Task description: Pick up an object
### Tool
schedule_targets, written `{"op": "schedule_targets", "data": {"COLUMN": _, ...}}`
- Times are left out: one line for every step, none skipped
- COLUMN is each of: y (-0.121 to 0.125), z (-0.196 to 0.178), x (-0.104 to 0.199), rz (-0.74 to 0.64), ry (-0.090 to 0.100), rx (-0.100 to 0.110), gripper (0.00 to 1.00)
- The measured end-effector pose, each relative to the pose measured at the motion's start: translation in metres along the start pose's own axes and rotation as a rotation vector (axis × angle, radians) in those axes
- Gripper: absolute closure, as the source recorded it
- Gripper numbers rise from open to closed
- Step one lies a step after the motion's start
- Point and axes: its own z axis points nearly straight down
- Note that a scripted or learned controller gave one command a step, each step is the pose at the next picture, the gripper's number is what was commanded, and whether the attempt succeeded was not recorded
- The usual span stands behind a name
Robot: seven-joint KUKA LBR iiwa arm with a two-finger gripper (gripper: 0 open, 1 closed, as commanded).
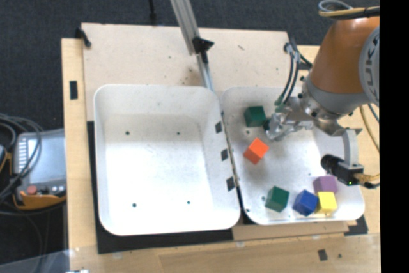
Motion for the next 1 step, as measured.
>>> {"op": "schedule_targets", "data": {"y": -0.0038, "z": 0.0096, "x": 0.0447, "rz": 0.001, "ry": 0.000, "rx": 0.000, "gripper": 1.00}}
